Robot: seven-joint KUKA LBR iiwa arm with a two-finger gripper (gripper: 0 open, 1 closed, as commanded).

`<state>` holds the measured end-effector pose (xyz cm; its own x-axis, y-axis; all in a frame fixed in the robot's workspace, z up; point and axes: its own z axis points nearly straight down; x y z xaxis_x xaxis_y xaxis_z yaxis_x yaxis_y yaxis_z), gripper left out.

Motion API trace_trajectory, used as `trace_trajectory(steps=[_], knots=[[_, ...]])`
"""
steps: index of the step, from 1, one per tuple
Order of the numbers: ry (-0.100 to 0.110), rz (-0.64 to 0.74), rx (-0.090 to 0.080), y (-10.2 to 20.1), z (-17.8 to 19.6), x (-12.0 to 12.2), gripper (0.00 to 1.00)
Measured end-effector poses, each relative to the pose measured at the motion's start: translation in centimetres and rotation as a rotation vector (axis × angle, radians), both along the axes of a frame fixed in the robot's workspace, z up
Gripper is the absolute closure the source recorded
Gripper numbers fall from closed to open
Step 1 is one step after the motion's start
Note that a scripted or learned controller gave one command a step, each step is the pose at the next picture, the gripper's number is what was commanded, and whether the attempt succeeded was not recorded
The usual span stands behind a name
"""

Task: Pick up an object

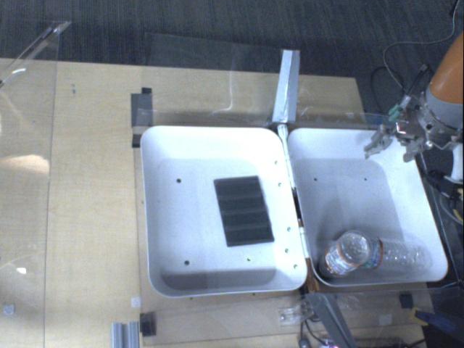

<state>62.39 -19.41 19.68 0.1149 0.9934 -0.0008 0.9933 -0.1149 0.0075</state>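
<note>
A clear plastic bottle (366, 253) lies on its side in the near part of the right bin (326, 172), its cap end pointing left. A black ribbed rectangular block (243, 210) lies flat in the middle of the left bin (167, 194). My gripper (392, 141) hangs over the far right corner of the right bin, well away from the bottle, with its fingers spread open and nothing between them. Above it the arm shows its orange band (448, 85).
A metal divider post (286, 85) stands at the back between the two bins. Cables (406, 56) trail behind the right bin. A transparent panel edge (36, 46) runs along the far left of the wooden bench.
</note>
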Motion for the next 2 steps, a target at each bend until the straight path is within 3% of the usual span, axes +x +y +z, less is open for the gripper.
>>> trace_trajectory(steps=[1, 2], knots=[[0.003, 0.033, 0.002, 4.5, -10.5, -5.7, 0.0], [0.001, 0.023, 0.001, 4.6, -11.0, 3.7, 0.0]])
